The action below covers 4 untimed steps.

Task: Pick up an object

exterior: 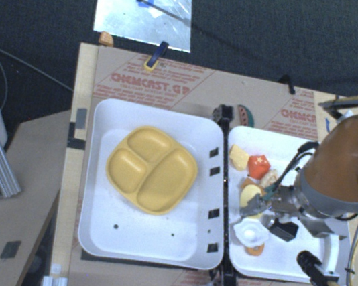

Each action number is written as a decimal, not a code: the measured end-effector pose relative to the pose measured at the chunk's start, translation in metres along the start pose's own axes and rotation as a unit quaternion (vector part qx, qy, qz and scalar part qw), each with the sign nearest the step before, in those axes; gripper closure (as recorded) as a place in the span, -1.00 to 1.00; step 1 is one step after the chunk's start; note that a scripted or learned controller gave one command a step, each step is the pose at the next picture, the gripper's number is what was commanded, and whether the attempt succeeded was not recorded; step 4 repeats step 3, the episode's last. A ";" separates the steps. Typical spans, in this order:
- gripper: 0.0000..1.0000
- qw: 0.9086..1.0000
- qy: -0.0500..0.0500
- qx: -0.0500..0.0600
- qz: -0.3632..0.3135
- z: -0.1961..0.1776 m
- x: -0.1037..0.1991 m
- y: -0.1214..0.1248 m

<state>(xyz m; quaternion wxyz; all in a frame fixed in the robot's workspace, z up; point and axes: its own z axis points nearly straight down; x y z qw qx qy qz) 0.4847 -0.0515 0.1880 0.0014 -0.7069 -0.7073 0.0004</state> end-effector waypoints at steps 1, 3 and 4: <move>-1.00 1.000 -0.002 -0.001 0.001 0.082 -0.035 0.048; -1.00 1.000 -0.001 -0.004 -0.003 0.003 0.021 0.060; -1.00 1.000 -0.001 -0.004 -0.003 0.003 0.021 0.060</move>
